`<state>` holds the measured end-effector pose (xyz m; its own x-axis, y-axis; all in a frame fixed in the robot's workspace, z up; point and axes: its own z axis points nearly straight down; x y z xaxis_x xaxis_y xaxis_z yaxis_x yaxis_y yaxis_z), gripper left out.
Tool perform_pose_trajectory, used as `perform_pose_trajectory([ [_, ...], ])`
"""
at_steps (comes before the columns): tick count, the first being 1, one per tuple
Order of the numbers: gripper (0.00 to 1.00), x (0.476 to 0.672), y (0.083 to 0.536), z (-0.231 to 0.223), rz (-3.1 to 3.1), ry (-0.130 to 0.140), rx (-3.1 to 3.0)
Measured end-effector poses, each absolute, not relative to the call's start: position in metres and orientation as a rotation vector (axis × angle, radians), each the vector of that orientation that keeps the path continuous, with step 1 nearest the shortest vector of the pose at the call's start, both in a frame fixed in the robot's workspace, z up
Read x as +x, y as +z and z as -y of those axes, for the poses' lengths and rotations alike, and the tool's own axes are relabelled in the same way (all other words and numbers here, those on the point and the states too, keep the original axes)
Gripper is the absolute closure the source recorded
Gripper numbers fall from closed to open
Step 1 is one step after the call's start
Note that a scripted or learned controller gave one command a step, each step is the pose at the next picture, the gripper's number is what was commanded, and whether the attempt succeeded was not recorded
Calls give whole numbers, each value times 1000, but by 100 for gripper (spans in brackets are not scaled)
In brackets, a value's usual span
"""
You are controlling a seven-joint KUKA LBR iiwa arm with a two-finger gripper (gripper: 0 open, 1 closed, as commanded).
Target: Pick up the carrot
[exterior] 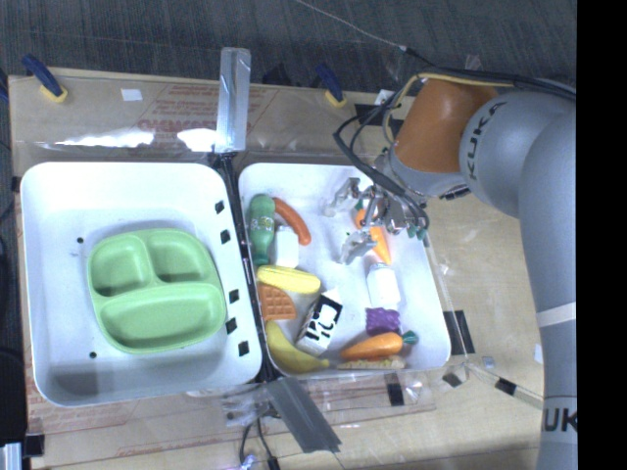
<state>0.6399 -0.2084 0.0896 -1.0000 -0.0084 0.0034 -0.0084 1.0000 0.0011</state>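
The carrot (pixel 372 345), orange with a green tuft at its right end, lies along the front wall of the right bin (pixel 439 306). My gripper (pixel 350 222) hangs over the back right part of that bin, well behind the carrot. Its two metal fingers (pixel 343 196) stand apart, open. A second small orange piece (pixel 379 241) lies just right of the fingers, under the wrist; it is not clamped between them. The arm's grey and orange wrist (pixel 441 130) reaches in from the right.
Around the carrot lie a purple item (pixel 383 318), a white bottle (pixel 383 285), a black-and-white card (pixel 320 322) and a banana (pixel 287 352). Further left are a waffle (pixel 276 304), a yellow piece (pixel 289 280), a green vegetable (pixel 262 225) and an orange sausage (pixel 293 220). The left bin holds a green divided plate (pixel 155 287).
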Motion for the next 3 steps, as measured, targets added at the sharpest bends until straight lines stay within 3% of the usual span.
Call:
perform_pose_trajectory([
  [1,100,644,104,207,3148,2,23],
  [2,100,589,92,209,3111,-2,423],
  [3,100,552,143,211,3142,0,20],
])
